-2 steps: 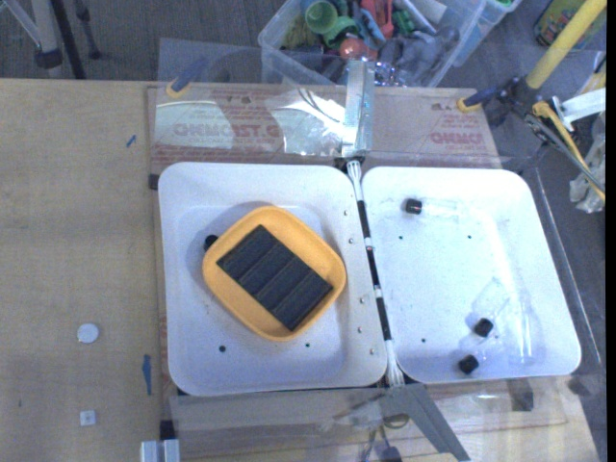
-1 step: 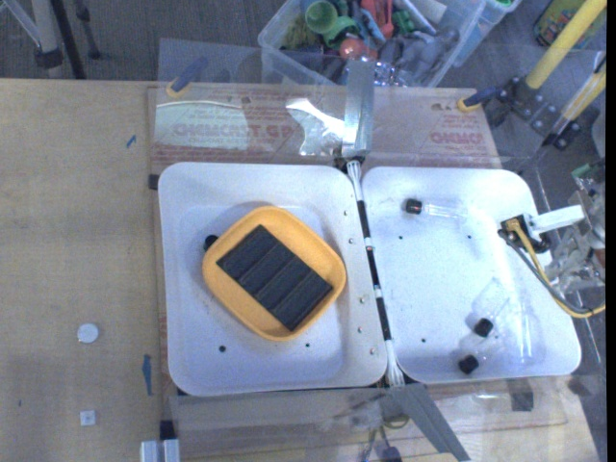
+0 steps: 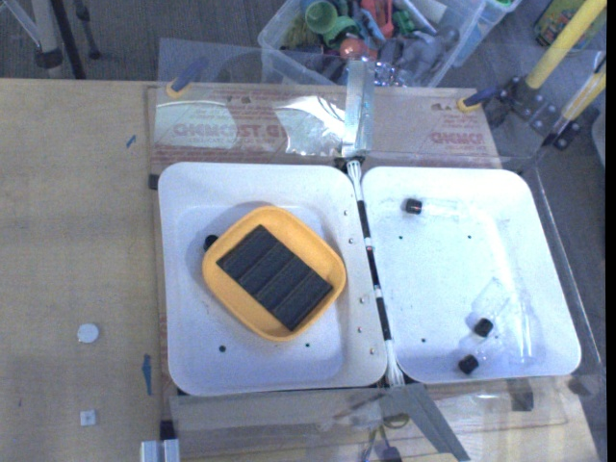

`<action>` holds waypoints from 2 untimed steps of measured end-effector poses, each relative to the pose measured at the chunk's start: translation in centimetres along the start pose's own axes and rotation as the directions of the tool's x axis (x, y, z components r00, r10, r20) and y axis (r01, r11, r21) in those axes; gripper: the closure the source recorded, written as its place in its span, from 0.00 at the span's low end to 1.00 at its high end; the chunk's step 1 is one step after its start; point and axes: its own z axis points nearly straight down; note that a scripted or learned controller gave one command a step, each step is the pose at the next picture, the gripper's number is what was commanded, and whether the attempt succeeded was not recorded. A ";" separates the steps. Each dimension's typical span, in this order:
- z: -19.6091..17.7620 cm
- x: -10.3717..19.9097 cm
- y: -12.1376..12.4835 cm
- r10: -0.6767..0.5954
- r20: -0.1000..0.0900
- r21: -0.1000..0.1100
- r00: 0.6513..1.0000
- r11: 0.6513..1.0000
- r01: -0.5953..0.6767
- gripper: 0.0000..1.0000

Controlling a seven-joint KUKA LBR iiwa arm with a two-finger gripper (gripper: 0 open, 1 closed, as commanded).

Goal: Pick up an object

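A yellow square tray-like object [image 3: 273, 271] with a dark ribbed panel on top lies tilted in the left white bin [image 3: 183, 258]. A small dark thing [image 3: 210, 243] peeks out from under its left corner. In the right white bin [image 3: 539, 258] lie clear plastic bottles with black caps: one near the back [image 3: 433, 206], and two at the front right [image 3: 496, 316], [image 3: 481, 359].
Behind the bins lies a cardboard sheet [image 3: 423, 133] with tape, and beyond it a clear tub [image 3: 385, 17] of colourful toys. A yellow bar [image 3: 573, 27] stands at the back right. Wooden bench [image 3: 67, 210] extends to the left, with a small white disc [image 3: 88, 333].
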 end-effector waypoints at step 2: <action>16.3 1.6 -7.8 -0.008 0.002 0.003 1.000 1.000 0.008 1.00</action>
